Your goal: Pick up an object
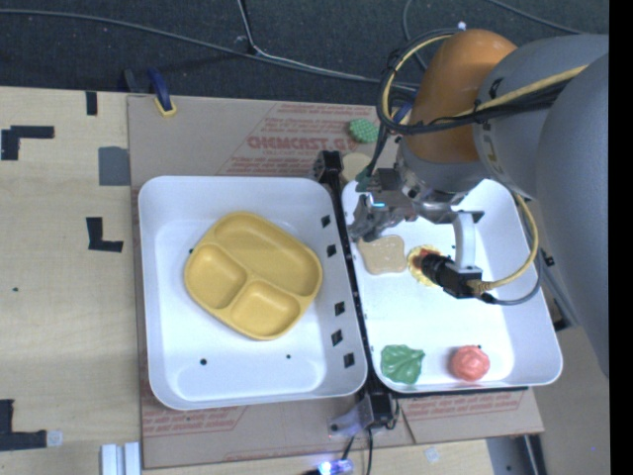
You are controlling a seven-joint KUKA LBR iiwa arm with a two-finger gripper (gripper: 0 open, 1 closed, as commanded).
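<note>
Camera view showed two white bins (158, 265). One yellow divided plate (253, 274) lay well left of the jaws. One beige piece (384, 255) sat directly beneath them; one green piece (402, 362) and one red piece (469, 362) lay below. Jaw opening: cannot tell.

Red print on cardboard sheet (287, 142) under bins, approx. "CHEMCAST"; rest too blurred to read.

**Wooden worktop, cardboard sheet, dark floor**

A pale wooden worktop (59, 295) with black tape marks fills the left of the frame. A brown printed cardboard sheet (267, 146) lies on it. Dark carpet-like floor (198, 18) crosses the top, with thin cables (247, 43).
</note>
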